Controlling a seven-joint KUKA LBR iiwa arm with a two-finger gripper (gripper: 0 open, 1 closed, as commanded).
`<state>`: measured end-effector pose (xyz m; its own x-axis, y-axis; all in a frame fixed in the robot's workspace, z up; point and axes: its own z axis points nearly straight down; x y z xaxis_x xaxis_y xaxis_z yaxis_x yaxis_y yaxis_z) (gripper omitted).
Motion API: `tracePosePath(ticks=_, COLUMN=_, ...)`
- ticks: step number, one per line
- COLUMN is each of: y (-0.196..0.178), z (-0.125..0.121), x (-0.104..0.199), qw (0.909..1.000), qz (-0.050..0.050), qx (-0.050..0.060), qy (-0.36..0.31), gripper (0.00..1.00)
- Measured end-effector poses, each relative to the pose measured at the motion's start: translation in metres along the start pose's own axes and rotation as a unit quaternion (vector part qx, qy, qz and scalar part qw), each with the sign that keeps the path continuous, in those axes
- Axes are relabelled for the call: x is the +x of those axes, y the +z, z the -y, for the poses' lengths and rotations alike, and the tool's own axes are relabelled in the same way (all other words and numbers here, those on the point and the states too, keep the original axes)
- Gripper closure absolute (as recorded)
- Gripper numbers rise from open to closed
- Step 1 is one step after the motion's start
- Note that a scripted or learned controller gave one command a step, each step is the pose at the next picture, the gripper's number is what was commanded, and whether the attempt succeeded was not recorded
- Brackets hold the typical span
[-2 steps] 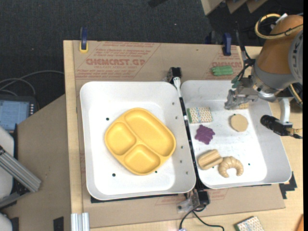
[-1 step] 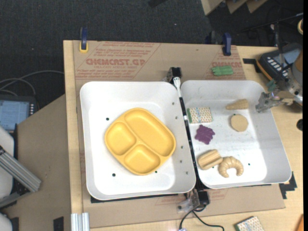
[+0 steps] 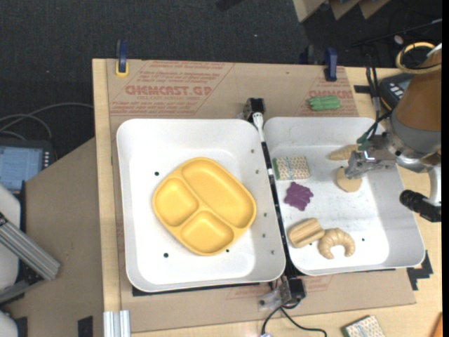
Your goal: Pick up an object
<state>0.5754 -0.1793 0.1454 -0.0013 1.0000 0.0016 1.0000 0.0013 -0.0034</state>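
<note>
Where two white bins sit on the cardboard-covered desk (image 3: 182, 90), dark carpet (image 3: 140, 12) surrounds.
Tool (image 3: 356, 164) over right bin (image 3: 400, 248), by a tan piece (image 3: 348, 181); grip state cannot be determined.

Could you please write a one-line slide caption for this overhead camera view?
Claw low over a tan piece in the right bin; yellow tray in the left bin.
</note>
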Motion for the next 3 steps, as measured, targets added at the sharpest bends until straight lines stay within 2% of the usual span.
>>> tracePosePath(ticks=1, y=-0.069, z=-0.004, x=-0.047, qw=1.0000, qz=0.003, qx=-0.006, qy=0.002, gripper=1.00)
tracePosePath(ticks=2, y=0.046, z=-0.028, x=0.001, qw=1.0000, qz=0.000, qx=0.000, qy=-0.001, gripper=1.00)
tracePosePath(ticks=3, y=-0.064, z=-0.039, x=-0.047, qw=1.0000, qz=0.003, qx=-0.006, qy=0.001, gripper=1.00)
